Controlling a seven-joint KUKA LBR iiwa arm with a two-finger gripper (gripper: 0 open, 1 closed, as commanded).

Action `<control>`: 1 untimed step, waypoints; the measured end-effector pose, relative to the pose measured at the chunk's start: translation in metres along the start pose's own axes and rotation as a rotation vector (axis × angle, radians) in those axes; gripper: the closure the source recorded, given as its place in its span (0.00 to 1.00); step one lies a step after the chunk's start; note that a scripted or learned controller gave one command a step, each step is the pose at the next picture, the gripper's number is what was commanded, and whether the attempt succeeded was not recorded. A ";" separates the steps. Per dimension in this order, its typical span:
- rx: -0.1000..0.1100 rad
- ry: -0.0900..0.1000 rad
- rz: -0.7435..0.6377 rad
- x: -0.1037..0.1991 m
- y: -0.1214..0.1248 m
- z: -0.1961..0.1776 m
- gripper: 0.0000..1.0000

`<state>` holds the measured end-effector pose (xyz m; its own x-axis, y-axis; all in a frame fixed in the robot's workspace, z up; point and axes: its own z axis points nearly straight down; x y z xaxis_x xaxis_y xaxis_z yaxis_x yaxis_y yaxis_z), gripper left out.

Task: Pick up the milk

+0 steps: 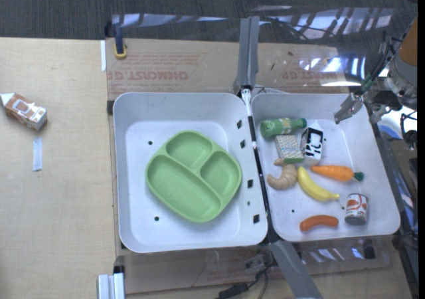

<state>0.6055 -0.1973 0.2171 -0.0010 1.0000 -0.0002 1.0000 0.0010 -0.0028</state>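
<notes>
claw (358, 106) hovers near the milk (312, 144) — small black-and-white carton, tilted.

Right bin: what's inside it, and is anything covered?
Right bin holds a green bottle, milk carton, speckled packet, croissant, banana, carrot, can and sausage. The packet's right edge is hidden by the carton.

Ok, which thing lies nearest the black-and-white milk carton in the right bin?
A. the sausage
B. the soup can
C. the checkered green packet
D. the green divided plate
C: the milk carton lies right against the checkered green packet, while the soup can and sausage sit apart near the bin's front, and the green divided plate is in the left bin.
</notes>
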 end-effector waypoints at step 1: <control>-0.004 -0.001 -0.104 0.032 0.029 0.125 0.00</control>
<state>0.6344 -0.1649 0.0922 -0.1050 0.9945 -0.0008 0.9945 0.1050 0.0008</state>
